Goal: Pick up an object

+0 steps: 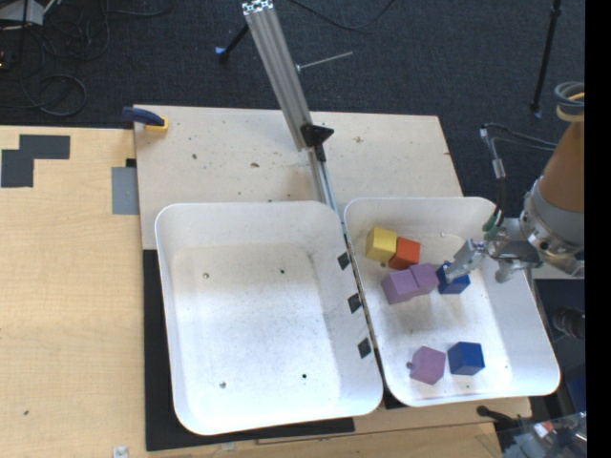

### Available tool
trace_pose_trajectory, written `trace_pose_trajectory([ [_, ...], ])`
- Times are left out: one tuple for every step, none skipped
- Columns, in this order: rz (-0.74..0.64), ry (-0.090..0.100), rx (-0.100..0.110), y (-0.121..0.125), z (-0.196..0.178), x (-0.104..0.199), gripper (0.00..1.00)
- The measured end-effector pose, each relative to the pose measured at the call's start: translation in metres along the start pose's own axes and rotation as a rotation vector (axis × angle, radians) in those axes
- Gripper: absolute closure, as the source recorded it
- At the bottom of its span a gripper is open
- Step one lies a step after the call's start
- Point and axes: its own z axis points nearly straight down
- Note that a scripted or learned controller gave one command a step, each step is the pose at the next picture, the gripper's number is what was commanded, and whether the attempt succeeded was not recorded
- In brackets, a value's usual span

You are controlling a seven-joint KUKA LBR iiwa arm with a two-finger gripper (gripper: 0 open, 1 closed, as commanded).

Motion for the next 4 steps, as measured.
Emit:
trace_pose_trajectory([
  [0.000,0.000,0.000,0.001,0.044,-0.002,0.00],
  [0.003,0.001,0.001,0.006,0.101,0.006,0.00],
  [0.011,-0.001,-0.003,0.007,0.088,0.004,1.00],
  [-0.002,-0.003,-0.012,0.012,0.026,0.002,1.00],
])
